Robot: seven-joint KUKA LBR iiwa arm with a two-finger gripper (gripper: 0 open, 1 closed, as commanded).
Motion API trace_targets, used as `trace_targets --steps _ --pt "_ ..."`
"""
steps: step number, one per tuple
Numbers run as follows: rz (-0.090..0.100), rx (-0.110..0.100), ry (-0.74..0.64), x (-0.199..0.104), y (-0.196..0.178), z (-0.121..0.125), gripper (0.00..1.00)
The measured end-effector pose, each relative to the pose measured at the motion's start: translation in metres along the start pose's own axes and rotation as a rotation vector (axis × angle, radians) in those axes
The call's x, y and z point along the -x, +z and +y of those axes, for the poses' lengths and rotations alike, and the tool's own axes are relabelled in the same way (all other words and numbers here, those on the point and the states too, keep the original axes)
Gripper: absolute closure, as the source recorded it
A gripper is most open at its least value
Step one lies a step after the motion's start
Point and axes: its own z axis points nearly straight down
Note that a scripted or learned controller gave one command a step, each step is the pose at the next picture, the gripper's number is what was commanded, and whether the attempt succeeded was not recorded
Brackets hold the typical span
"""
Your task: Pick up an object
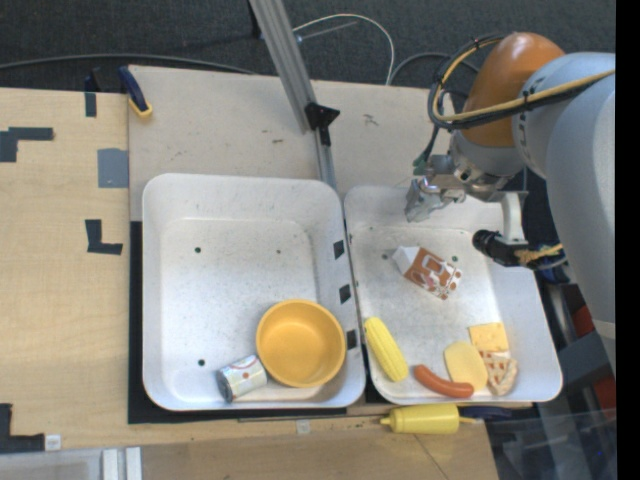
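The bench (60, 268) is pale wood, with a lighter board (220, 128) on its far part. Two white bins sit on it side by side, touching: the left bin (160, 268) and the right bin (530, 368). A yellow bottle (425, 420) lies on the bench just near of the right bin. A yellow-and-blue clamp (135, 93) sits at the board's far left corner.
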Motion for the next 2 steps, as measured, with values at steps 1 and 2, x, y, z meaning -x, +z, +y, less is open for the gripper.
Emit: trace_targets --steps 1,2 --pt "-0.001 0.001 0.0 0.009 -0.053 -0.003 1.0" --pt "0.0 0.001 0.0 0.01 -0.097 -0.007 1.0"
